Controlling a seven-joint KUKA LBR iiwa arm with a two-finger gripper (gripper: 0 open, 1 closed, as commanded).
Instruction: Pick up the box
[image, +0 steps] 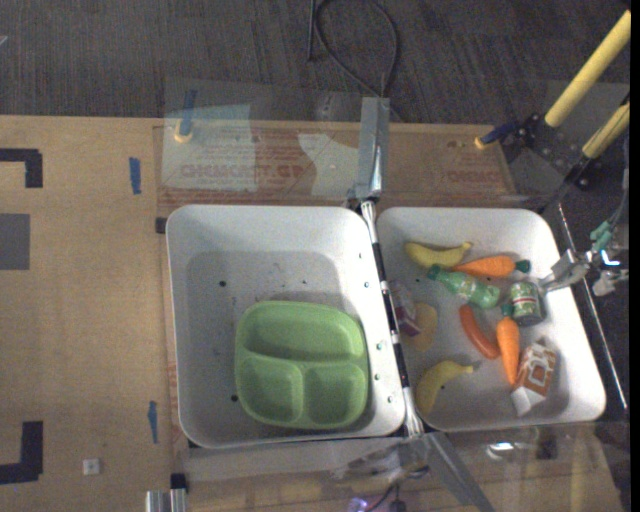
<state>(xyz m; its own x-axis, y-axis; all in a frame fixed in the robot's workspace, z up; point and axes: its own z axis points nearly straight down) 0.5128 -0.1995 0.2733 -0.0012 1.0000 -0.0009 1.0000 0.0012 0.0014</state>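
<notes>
- The box (538, 372), a small orange-and-white carton, is lying in the lower right of the right bin (570, 400), close to that bin's right wall.
- Its long axis is running from upper right to lower left, tilted a little off vertical in the frame.
- A carrot (509, 347) is lying just beside the box on its left, roughly parallel to it; a banana (441, 381) is sitting further left, well apart.
- The gripper (560, 274) is hanging at the right bin's right rim, in the middle right of the frame, near a can (524, 303).
- Whether the claw is spread or pressed together I cannot tell; it is too small and blurred.
- The box is lying below the gripper in the frame and slightly to its left, so the coming move looks like a short travel down-frame along the right wall, then a descent.
- The carrot alongside is likely crowding the grasp on the left.
</notes>
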